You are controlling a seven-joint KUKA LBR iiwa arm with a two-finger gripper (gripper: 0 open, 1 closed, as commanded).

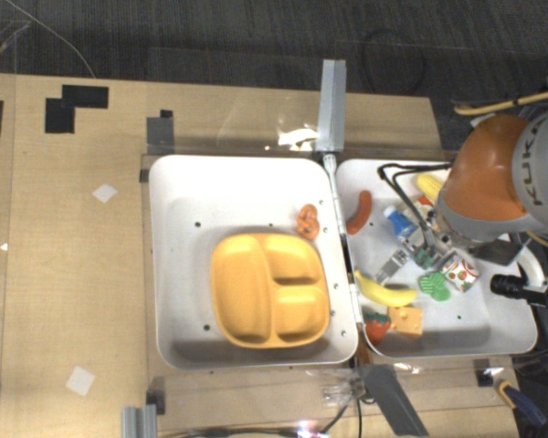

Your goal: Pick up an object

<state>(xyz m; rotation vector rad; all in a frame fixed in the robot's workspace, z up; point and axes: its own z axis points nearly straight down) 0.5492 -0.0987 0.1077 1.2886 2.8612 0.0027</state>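
you're looking down on a pale wooden bench (pixel 64 272), and everything else sits around it. beyond its far edge runs a dark ribbed floor (pixel 256 16), with a thin cable (pixel 59 35) curving across it. on the bench's far left corner you see black square markings (pixel 73 106). small pale tape squares (pixel 104 192) lie on its left part. a grey metal post (pixel 332 106) stands at its far middle, and light glares beside that post.

Side by side on a pale wooden bench (pixel 64 272), a left white bin (pixel 164 245) and a right white bin (pixel 493 327), with an upright grey metal post (pixel 332 108) at their shared far edge, black patches (pixel 73 106) at the bench's far left, and dark carpet (pixel 256 16) beyond.
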